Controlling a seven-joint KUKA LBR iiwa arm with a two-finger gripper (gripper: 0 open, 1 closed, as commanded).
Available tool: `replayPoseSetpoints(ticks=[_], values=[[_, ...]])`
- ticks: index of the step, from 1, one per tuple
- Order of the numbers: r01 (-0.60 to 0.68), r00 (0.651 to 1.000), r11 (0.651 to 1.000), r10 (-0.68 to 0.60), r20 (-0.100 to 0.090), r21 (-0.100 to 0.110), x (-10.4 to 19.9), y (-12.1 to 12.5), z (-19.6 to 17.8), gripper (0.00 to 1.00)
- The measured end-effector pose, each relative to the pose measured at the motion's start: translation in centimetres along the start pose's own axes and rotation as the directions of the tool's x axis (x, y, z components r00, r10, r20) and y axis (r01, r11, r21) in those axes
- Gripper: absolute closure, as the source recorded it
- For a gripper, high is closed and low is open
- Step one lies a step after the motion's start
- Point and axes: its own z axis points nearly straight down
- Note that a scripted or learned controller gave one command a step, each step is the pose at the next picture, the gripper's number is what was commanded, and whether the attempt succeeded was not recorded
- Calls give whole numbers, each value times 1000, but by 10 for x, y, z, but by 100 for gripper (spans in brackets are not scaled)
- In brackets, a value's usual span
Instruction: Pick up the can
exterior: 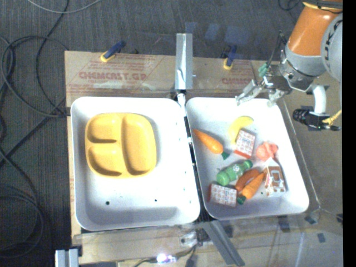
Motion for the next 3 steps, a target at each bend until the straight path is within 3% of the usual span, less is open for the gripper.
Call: replayPoseSetpoints(ticks=[1, 2, 3], values=[[-199, 980, 980, 199, 4, -21, 36, 19, 124, 0], [-237, 972, 972, 236, -14, -4, 3, 22, 133, 0], [-306, 952, 952, 307, -24, 12, -5, 23, 134, 0]])
